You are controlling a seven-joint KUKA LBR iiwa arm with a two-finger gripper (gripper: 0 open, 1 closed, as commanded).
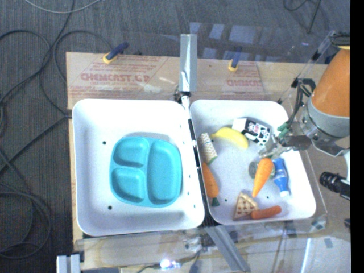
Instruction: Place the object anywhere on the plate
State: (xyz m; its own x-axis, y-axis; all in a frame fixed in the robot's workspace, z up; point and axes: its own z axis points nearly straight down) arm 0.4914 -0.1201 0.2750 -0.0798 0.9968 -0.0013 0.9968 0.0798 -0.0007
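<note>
There are two white bins side by side. The left bin (85, 152) has a blue plate (147, 170) in its middle. The plate has three little sections and nothing lies on it yet.

The right bin (296, 206) is full of toy food. A banana (230, 136) lies near 12 o'clock. A black and white toy (255, 131) sits just beside it, toward 1 o'clock. A big carrot (261, 176) lies in the middle, pointing down. A blue tube (280, 176) lies just beside it at 3 o'clock. A waffle piece (245, 206) and a red sausage (265, 212) lie near 6 o'clock. A thin carrot (210, 182) and a corn cob (207, 148) lie along the 9 o'clock wall.

The arm comes in from 3 o'clock. The gripper (273, 148) hangs right over the top end of the big carrot. I cannot tell if its fingers are apart or squeezed, or if they have anything. It looks like the big carrot is the thing to move, and it is in the right bin, well apart from the plate.

What could go wrong? The blue tube is so close that a finger might bump it or pick it up too. The carrot is round and gets thin, so it may slip out. On the way to 9 o'clock it has to pass over the wall between the bins, and it could drop there.
</note>
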